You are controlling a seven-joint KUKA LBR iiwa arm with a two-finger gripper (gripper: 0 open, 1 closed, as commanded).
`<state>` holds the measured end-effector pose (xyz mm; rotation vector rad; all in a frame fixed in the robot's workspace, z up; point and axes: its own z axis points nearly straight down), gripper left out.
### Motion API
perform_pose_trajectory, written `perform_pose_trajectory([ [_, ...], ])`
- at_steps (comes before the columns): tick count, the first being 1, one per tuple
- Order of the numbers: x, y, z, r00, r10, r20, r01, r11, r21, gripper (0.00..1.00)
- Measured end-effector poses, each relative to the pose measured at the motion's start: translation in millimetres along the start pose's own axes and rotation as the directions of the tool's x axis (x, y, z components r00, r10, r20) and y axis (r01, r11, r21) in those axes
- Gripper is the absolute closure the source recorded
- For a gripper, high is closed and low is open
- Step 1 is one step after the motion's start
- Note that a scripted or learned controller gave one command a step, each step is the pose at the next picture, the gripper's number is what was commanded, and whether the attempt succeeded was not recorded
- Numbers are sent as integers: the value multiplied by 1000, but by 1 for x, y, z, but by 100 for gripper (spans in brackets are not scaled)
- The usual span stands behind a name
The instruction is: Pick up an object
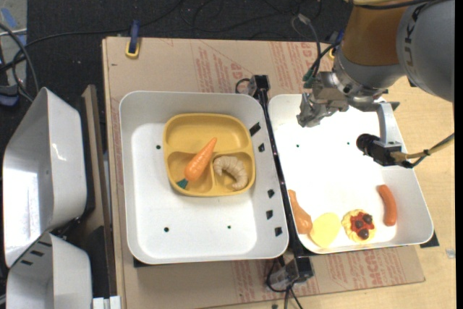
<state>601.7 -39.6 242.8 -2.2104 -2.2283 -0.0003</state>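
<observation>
The tool (311, 114) hangs over the far left corner of the right bin (329, 170), close to the rim that meets the left bin (137, 177). From this angle I cannot tell whether it is open or closed, and nothing shows in its hold. The white floor just beneath it is bare.

The things to pick lie in both bins. 4 toy foods sit along the near edge of the right bin:
- an orange drumstick-shaped piece (299, 212) by the left wall
- a flat yellow disc (325, 228) just beside it
- a small round tart (359, 224) with red and dark toppings, touching or nearly touching the disc
- an orange-red sausage (389, 205) near the right wall

All 4 are well apart from the tool.

In the left bin a yellow divided plate (210, 121) holds 2 more. A toy carrot (201, 159) lies at a slant, its green end in the near left compartment and its tip over the divider. A pale curled shrimp (233, 171) sits in the near right compartment.

Both bins rest on a cardboard sheet (217, 61) on the desk (441, 127). The sheet carries faint red print, too pale to read. The grey arm (430, 47) bears dark letters, of which only "KU" can be made out.
</observation>
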Motion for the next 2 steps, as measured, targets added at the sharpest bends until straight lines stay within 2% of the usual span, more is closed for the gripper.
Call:
perform_pose_trajectory([
  [1,51,-19,13,1000,1,1,-1,1000,2,100],
  [2,104,-25,13,1000,-1,0,1,1000,0,100],
])
